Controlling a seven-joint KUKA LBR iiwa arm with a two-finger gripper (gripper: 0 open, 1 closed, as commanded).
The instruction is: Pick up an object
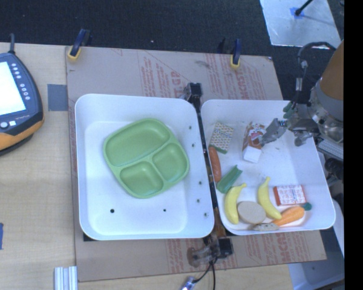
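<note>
Fig.: approach step, judged from the layout. You see the arm entering at the frame's right edge, w/ the pincer low over the upper part of the right bin. Whether the pincer is released or clenched you cannot tell; nothing shows between its tips.

Likely target: the small white block, lying just below-left of the pincer, touching or nearly touching the brown packet. Next move prob. calls for a short drop w/ the tips straddling one item only, since the two sit tight together.

Right bin contents: patterned packet upper left, sausage along the left wall, green stick, two bananas, round tan slice, carrot, red-white box.

Left bin holds a green divided plate, three compartments, tilted in the frame. Both bins rest on the counter.
</note>
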